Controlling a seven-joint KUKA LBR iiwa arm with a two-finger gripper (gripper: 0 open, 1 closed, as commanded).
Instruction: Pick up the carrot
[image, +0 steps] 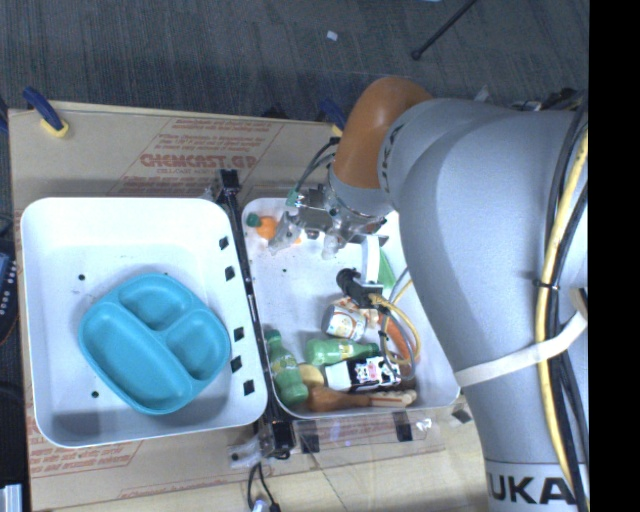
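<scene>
The carrot (264, 227) is a small orange piece with a green tip, lying at the far left corner of the right bin (300, 290). My gripper (308, 232) hangs over the back of that bin, just right of the carrot. Its fingers (292, 231) point down and stand apart, open, with nothing between them. The carrot lies beside the left finger, outside the gap. The grey arm with its orange band (375, 125) covers the bin's right side.
A heap of objects fills the right bin's front: green bottles (335, 352), a small jar (345, 323), a black-labelled bottle (365, 373), a brown wooden piece (350, 400). A blue divided plate (152, 342) lies in the left bin (60, 240). Black clips (229, 190) line the divider.
</scene>
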